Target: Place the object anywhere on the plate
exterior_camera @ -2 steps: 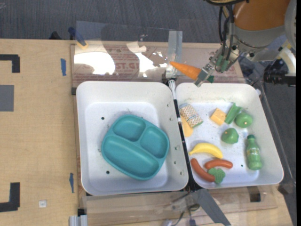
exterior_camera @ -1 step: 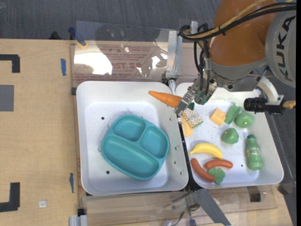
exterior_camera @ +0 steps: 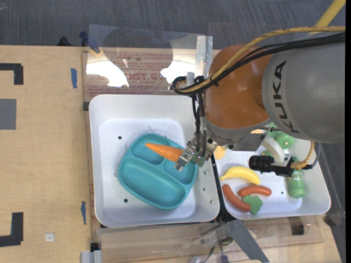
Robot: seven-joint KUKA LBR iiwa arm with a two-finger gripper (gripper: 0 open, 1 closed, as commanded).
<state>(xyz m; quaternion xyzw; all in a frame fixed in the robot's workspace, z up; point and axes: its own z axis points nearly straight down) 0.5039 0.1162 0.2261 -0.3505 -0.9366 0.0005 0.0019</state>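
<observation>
Banana (exterior_camera: 240, 173), sausages (exterior_camera: 254, 190), broccoli (exterior_camera: 253, 204), R bin (exterior_camera: 315, 204)

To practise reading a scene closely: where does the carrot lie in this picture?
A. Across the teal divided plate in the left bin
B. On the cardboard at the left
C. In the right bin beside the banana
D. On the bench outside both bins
A: the orange carrot rests across the teal plate in the left bin, with the gripper at its right end.

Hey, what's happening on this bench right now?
A grey KUKA arm reaches in from the right, its pincer at the thick end of an orange carrot. The carrot lies across the upper compartments of a teal divided plate in the left white bin. Whether the pincer grips the carrot is unclear. The right bin holds a banana, two sausages, a broccoli piece and other toy foods.
</observation>
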